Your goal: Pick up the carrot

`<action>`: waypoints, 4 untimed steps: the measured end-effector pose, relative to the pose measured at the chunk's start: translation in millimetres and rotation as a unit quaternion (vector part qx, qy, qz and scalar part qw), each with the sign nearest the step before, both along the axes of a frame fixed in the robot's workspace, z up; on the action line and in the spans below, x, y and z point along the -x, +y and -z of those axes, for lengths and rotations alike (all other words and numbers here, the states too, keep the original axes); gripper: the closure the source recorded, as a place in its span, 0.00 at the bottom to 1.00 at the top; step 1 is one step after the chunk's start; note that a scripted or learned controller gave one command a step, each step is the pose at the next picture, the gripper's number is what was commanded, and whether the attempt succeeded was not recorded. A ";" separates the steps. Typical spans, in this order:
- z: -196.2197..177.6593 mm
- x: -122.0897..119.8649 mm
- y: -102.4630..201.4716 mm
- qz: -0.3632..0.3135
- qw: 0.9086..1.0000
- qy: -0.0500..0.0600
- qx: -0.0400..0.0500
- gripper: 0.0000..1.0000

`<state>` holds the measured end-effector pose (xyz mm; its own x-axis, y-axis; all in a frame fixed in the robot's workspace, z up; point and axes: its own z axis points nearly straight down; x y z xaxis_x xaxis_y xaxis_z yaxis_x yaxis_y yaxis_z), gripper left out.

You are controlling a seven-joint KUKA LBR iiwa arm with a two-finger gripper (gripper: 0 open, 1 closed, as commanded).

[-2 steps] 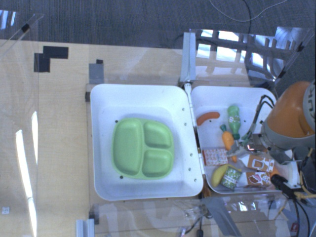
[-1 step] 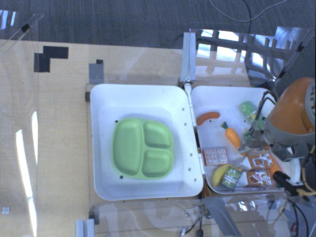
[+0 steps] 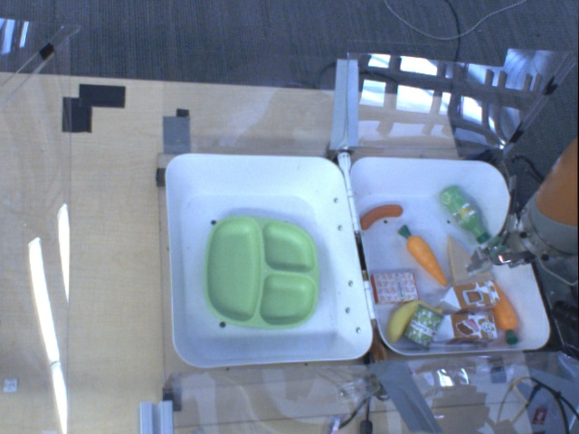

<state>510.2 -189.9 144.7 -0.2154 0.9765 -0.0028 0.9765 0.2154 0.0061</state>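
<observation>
Hovering at the right bin's (image 3: 434,172) edge, the gripper (image 3: 503,253) looks empty, opening unclear; the carrot (image 3: 423,253) lies to its left, apart.

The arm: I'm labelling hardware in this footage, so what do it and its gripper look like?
The arm enters at the right edge as a rounded grey body with an orange band. Its gripper is a small metallic grey piece with darker parts, ending in slim fingers. No markings can be made out.
</observation>
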 end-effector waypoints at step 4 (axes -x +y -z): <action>30.8 -56.3 79.7 0.010 1.000 -0.001 -0.001 1.00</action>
<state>566.4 -110.2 113.8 -0.1963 0.9805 -0.0020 0.9805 0.1963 0.0087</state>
